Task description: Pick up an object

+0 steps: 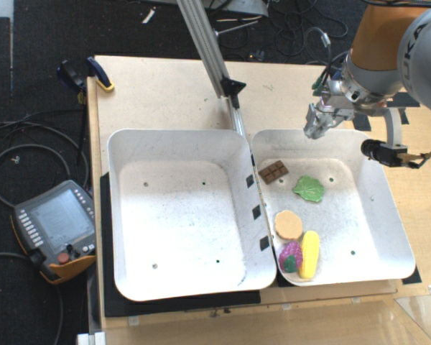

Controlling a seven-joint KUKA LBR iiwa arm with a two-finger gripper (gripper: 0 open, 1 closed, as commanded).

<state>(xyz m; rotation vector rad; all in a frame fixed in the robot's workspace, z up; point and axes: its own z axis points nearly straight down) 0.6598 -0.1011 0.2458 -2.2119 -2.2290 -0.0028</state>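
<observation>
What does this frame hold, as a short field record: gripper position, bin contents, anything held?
gripper: two-finger gripper above the far rim of the right white bin
right bin contents: brown chocolate-bar piece, green leaf-shaped toy, round tan cookie, yellow corn cob, purple grape bunch
left white bin: bare floor
held: nothing visible between the fingers

White bins [179, 149]; brown chocolate [273, 171], green leaf [309, 189], tan disc [288, 225], yellow corn [309, 254], purple-and-green grapes [290, 256]; grey arm [424, 38] with orange band.
</observation>
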